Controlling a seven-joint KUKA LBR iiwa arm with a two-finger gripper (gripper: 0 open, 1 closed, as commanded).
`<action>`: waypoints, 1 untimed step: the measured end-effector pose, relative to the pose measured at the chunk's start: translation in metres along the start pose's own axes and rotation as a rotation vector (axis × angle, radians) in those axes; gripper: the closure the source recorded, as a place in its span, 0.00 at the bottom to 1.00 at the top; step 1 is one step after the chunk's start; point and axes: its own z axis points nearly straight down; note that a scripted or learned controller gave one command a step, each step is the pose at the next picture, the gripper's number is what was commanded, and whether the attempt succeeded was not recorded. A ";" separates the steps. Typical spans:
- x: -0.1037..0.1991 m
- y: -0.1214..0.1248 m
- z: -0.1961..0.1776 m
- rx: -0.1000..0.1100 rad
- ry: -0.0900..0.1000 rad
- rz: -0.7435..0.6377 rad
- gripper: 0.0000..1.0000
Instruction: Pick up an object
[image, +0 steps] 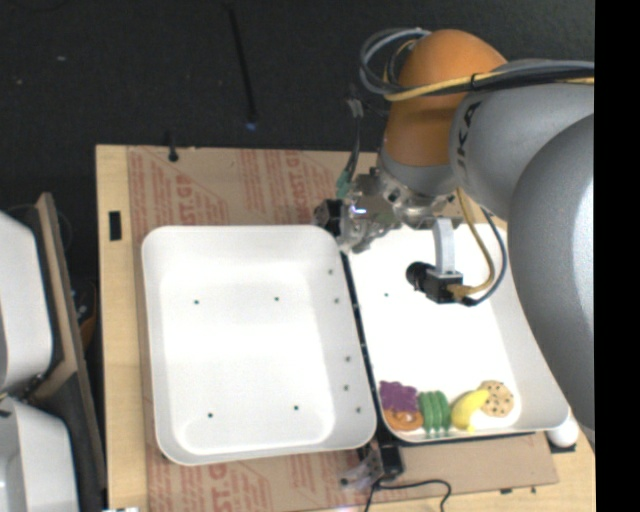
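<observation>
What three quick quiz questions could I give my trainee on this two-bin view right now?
1. True or false: the small toy foods lie along the near edge of the right shallow white bin.
2. Which item sits between the purple grape bunch and the yellow lemon-like piece? A) green ridged piece B) red ball
3. Fill in: the grey arm's gripper hovers at the right bin's far ____ corner.

Key: 1 true; 2 A; 3 left.
</observation>
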 end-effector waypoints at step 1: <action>0.042 0.010 0.005 -0.001 0.000 0.000 1.00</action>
